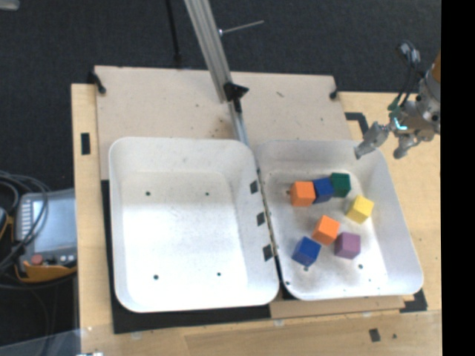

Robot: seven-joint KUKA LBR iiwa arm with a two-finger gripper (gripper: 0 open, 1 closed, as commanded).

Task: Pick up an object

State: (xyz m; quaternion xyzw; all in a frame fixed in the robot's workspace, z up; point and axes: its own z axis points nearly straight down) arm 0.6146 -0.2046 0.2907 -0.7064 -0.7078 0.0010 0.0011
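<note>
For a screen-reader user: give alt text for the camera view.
An open pincer hovers over the right bin's upper right corner, holding nothing. That bin holds seven cubes: two orange, two blue, green, yellow and purple. The left bin sits beside it.

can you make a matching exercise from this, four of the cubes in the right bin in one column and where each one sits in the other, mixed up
Things:
1. green cube
2. yellow cube
3. purple cube
4. orange cube

Places:
A. left end of the back row of three
B. front right of the group, beside the other orange cube
C. right end of the back row, next to a blue cube
D. alone on the right, between the back row and the front cubes

Pairs: 1-C, 2-D, 3-B, 4-A
</note>
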